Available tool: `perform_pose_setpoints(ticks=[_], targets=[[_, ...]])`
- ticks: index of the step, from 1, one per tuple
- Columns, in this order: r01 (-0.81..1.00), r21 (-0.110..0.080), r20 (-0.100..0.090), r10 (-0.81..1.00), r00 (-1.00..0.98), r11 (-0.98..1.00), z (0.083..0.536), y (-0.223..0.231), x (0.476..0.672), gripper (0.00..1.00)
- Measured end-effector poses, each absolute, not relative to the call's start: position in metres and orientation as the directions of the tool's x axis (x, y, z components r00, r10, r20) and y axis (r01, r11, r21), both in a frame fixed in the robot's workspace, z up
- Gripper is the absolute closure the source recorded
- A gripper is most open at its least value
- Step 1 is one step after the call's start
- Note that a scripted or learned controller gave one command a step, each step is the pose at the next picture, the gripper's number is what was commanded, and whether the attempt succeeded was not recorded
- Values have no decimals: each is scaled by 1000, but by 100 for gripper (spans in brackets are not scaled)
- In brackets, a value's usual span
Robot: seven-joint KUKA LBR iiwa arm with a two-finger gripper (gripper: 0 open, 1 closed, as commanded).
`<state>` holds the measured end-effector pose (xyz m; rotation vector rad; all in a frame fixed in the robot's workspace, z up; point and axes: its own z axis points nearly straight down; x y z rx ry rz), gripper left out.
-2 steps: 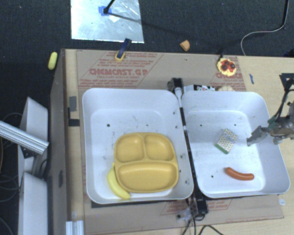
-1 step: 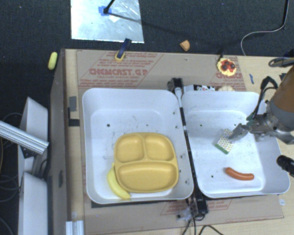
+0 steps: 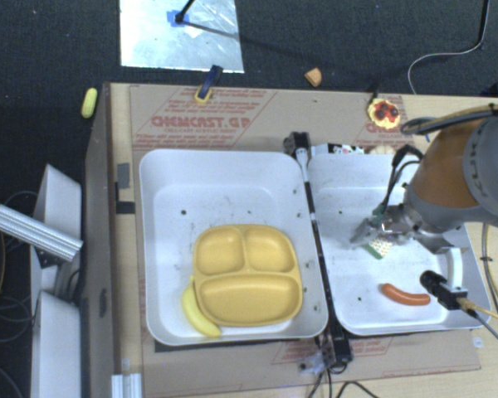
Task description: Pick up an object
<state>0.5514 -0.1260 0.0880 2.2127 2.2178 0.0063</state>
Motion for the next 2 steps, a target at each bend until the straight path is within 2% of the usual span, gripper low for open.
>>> perform_pose_setpoints(ticks=[1, 2], targets=[[1000, 14, -4, 1000, -3, 3, 100, -126, 553, 100], [1000, 6, -3, 1000, -2, 2, 168, -208, 623, 100]])
